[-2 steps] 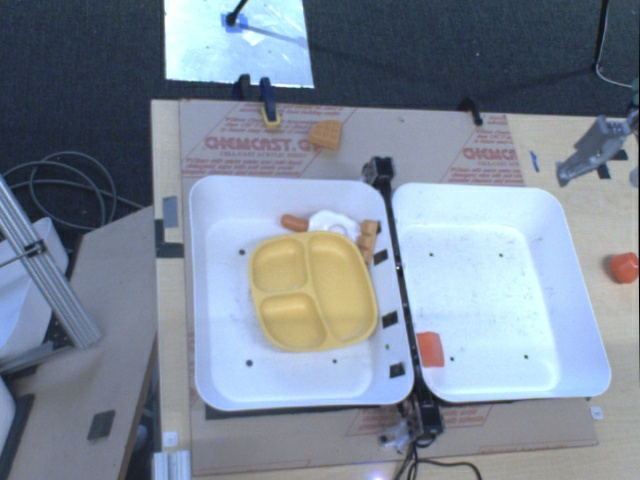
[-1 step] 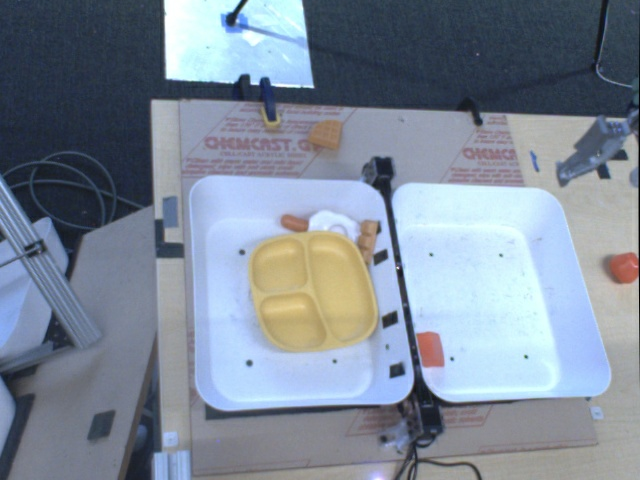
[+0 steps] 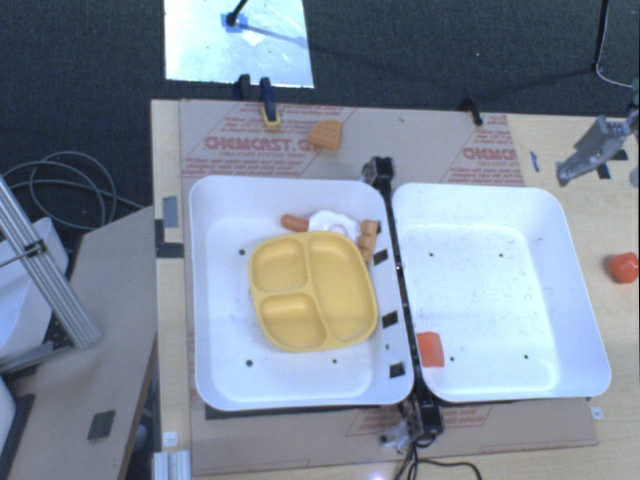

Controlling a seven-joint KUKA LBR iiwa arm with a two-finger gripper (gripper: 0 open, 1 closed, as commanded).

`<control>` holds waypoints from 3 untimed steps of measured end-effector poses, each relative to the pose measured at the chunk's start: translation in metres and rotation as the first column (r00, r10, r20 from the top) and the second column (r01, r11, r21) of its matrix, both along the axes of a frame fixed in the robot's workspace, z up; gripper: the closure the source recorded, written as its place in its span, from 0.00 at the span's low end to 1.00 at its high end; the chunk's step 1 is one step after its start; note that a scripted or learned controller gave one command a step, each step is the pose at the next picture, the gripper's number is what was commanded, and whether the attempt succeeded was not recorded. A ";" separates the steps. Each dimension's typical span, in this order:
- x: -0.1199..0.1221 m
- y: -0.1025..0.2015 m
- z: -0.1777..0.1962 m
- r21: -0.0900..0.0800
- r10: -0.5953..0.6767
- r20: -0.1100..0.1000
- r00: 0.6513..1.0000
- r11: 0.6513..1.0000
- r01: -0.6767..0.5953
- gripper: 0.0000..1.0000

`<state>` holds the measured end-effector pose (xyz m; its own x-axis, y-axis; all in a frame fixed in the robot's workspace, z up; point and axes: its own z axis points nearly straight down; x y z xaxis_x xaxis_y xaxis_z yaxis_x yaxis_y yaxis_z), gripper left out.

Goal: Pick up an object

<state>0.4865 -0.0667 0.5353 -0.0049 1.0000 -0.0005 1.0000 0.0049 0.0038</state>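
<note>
A yellow divided plate (image 3: 312,291) lies in the left bin (image 3: 215,298). Just behind it are a small orange sausage-shaped piece (image 3: 295,223), a white object (image 3: 333,224) and a tan block (image 3: 369,236). An orange-red block (image 3: 430,348) sits in the near left corner of the right bin (image 3: 560,298). My gripper (image 3: 572,168) hangs at the far right, above the bench behind the right bin's back right corner, with nothing seen in it.
A tan waffle-like piece (image 3: 325,134) lies on the cardboard behind the left bin. A small orange-red object (image 3: 623,267) rests on the bench right of the right bin. Black clips (image 3: 379,171) stand along the seam between the bins.
</note>
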 end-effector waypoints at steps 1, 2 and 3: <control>0.000 0.000 0.000 0.000 0.000 0.000 1.000 1.000 0.000 0.00; 0.031 0.246 -0.001 0.005 0.013 -0.001 1.000 1.000 -0.013 0.00; -0.001 0.131 0.001 0.000 -0.014 0.000 1.000 1.000 0.014 0.00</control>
<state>0.4854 0.0644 0.5359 0.0094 1.0000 -0.0007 0.9999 -0.0094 0.0038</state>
